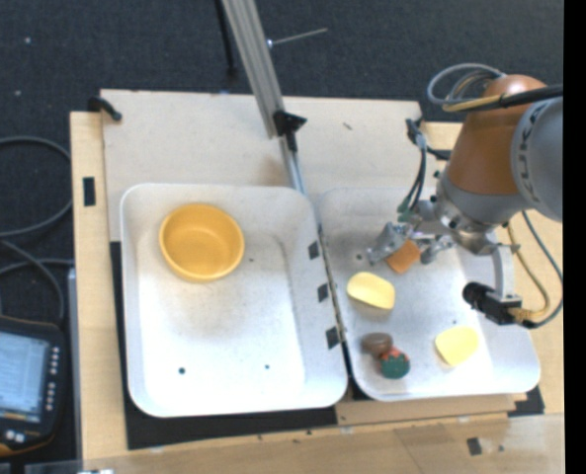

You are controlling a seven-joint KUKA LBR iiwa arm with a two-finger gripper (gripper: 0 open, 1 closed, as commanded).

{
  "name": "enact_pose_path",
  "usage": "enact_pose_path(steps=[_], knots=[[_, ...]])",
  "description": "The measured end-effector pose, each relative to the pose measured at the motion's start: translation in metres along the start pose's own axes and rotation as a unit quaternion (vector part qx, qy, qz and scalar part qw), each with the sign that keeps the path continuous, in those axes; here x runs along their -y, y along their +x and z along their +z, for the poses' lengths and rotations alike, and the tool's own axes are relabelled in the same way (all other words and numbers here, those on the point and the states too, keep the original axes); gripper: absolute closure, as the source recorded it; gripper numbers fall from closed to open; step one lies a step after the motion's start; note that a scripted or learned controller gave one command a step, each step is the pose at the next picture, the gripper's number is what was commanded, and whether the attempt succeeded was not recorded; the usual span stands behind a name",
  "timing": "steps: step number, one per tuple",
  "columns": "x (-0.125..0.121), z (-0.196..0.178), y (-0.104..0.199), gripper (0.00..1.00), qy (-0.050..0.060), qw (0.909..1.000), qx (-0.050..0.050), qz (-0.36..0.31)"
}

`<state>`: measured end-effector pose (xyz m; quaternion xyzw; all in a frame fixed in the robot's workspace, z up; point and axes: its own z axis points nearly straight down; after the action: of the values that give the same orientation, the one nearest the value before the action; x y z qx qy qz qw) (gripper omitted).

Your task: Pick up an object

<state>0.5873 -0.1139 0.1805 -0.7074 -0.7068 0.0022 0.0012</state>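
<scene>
Orange block (404,257) is sitting between the fingers of the gripper (403,250) over the right bin (510,368), the fingers closing on its two sides.

Left bin (223,363) is holding a yellow bowl (202,242) toward its 10 o'clock corner. Grey arm (495,161) is reaching in from 3 o'clock. At 7 o'clock from the block, just beside it, a pale yellow piece (371,291) is lying; a second yellow piece (458,346) is resting at 4 o'clock, well apart. Brown lump (376,343) and a green-and-red item (395,363) are touching near the bin's 7 o'clock corner.
</scene>
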Motion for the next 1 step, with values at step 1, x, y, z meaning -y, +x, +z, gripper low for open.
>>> enact_pose_path(steps=[1], knots=[[-0.0025,0.0454,0.0055,0.0,0.0,1.0,0.0,0.001]])
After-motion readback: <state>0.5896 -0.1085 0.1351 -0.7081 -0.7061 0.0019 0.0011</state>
